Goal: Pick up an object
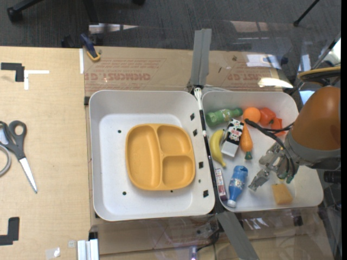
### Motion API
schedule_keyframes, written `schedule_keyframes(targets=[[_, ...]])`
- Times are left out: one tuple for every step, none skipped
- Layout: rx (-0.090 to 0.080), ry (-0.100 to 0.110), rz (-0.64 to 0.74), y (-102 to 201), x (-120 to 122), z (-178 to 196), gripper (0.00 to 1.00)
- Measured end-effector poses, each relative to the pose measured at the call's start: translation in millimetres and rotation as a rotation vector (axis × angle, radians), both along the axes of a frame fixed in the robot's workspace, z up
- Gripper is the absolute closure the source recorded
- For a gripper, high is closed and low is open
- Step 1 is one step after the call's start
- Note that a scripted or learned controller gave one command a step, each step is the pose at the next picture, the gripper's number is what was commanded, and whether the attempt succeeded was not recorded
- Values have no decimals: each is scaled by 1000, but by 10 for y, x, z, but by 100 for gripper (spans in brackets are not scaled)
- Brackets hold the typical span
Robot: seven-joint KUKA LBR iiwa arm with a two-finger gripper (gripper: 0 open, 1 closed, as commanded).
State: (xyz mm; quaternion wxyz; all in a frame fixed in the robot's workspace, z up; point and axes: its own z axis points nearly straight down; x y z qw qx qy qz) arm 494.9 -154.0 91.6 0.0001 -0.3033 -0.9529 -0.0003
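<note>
Camera view: glossy three-compartment yellow tray (pixel 160 157)

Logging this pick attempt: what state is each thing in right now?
Gripper: open, low over the right bin, holding nothing.
Blue bottle: lying down, free.
Banana: lying flat.
Green bottle: on its side.
Yellow plate: upright in the left bin.
Scissors: closed.

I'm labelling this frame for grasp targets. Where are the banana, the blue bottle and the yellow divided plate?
banana (pixel 217 148): camera view, middle of its curved body.
blue bottle (pixel 237 182): camera view, middle of its label.
yellow divided plate (pixel 142 157): camera view, floor of its large left compartment.
</note>
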Motion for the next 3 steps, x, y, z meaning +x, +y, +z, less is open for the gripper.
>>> schedule_keyframes(targets=[[-2, -2, -378, 161, 706, 2, 0], [-2, -3, -352, 352, 1291, 16, 0], [-6, -5, -347, 352, 1296, 111, 100]])
